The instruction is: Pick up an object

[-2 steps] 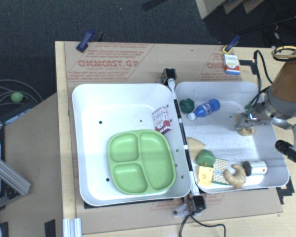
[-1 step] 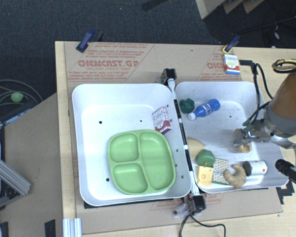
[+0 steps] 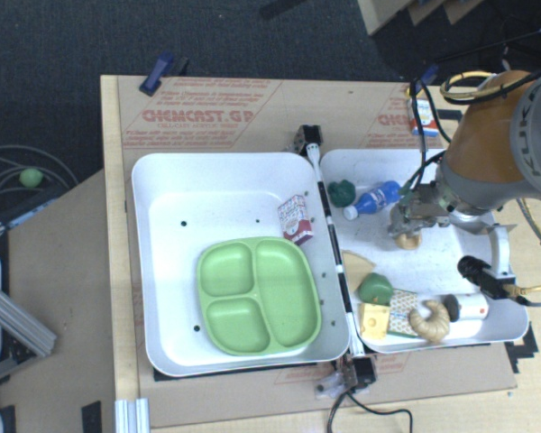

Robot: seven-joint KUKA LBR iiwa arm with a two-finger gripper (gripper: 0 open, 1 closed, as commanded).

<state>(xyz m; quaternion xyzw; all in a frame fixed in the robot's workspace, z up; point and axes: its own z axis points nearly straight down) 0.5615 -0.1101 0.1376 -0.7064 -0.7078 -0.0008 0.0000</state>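
Camera view: two-finger gripper [image 3: 408, 226] down in the right white bin [image 3: 379, 162], jaws around a small tan object [image 3: 405, 238]; can't tell if they pinch it. Clear plastic bottle with blue cap [image 3: 371, 198] just left. Green divided plastic plate [image 3: 256, 294] in the left white bin [image 3: 167, 242].

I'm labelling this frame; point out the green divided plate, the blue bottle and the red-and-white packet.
Green divided plastic plate [image 3: 256, 294], camera view, central ridge.
Blue plastic bottle [image 3: 375, 198], camera view, body.
Red-and-white packet [image 3: 294, 217], camera view, front face.
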